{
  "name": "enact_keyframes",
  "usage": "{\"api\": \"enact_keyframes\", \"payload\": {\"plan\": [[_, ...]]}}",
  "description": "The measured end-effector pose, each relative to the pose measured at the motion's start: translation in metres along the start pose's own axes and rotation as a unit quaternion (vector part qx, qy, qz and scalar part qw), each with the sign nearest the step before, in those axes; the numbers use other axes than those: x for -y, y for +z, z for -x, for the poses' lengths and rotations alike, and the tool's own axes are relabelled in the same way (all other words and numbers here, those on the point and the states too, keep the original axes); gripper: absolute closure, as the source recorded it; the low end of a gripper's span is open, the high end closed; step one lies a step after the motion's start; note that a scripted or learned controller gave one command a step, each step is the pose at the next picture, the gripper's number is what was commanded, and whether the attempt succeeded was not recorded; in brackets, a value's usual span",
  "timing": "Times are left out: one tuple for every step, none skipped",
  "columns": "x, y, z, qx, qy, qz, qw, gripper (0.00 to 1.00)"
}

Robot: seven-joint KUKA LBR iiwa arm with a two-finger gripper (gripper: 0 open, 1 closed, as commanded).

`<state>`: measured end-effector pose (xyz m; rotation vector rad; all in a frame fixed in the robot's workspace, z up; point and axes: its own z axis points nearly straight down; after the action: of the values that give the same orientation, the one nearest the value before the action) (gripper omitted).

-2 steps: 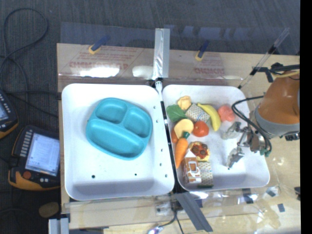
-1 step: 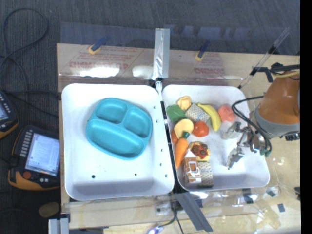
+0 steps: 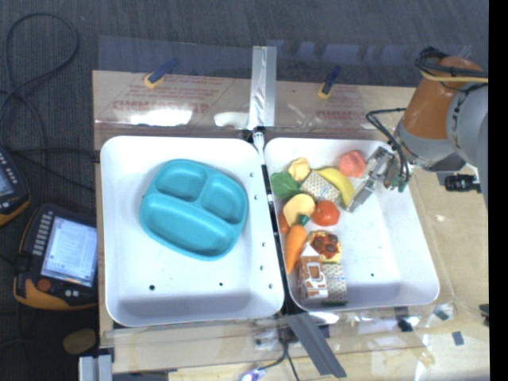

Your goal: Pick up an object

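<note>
Seen from above at a slant, a pale wooden surface (image 3: 444, 236) carries two shallow white plastic bins side by side. The left bin (image 3: 127, 292) holds one thing, a turquoise plastic plate with three compartments (image 3: 194, 206), lying flat near the middle.

The right bin (image 3: 397, 268) holds a heap of toy food, crowded against its left wall, which leaves the right half of the bin floor bare. In the heap are a yellow plastic banana (image 3: 337, 184), a round pinkish-red fruit (image 3: 352, 163), a small red tomato (image 3: 326, 213), a yellow lemon-like fruit (image 3: 299, 207), a green leafy vegetable (image 3: 284, 185), an orange carrot (image 3: 294, 247) lying lengthwise along the wall, and small printed cartons (image 3: 317, 276) toward the near end. These pieces touch and overlap one another.

The grey arm with its orange band (image 3: 432, 105) reaches in from the right, angled down toward the heap. Its slim grey claw (image 3: 361, 197) points down and to the left, with its tip just beside the banana's right end and near the tomato. Whether the claw is released or clenched cannot be told, and nothing shows as grasped. The slant looks like an approach from the bare side, where there is room to descend; the banana or tomato seems the likeliest target, still resting in the bin.
</note>
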<state>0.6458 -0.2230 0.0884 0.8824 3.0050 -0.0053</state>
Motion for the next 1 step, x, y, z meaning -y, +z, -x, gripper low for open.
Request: {"api": "enact_keyframes", "payload": {"plan": [[-0.0012, -0.0124, 0.0018, 0.004, -0.001, -0.001, 1.0000, 1.00]]}}
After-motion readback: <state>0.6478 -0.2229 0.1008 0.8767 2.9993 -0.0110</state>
